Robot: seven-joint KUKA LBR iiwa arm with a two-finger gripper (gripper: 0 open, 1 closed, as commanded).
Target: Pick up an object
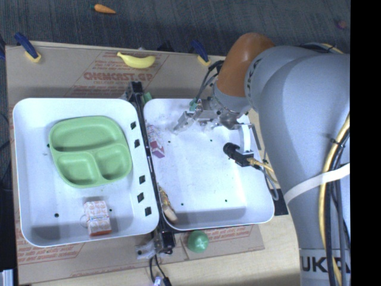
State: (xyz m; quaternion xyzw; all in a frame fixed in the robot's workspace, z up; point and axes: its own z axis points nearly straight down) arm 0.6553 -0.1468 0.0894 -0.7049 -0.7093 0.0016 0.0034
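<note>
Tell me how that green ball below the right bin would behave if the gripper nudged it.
The green ball looks round and smooth, so it would probably roll away. It rests on flat cardboard outside the right bin, with nothing visibly stopping it on the open side. It is small, so likely light.

Bench (89, 76) covered in printed cardboard; two white bins side by side, left bin (27, 177), right bin (238, 204); yellow banana (136, 59) near back edge; green ball (197, 241) at front edge; blue clamps (27, 46) on back corners.
</note>
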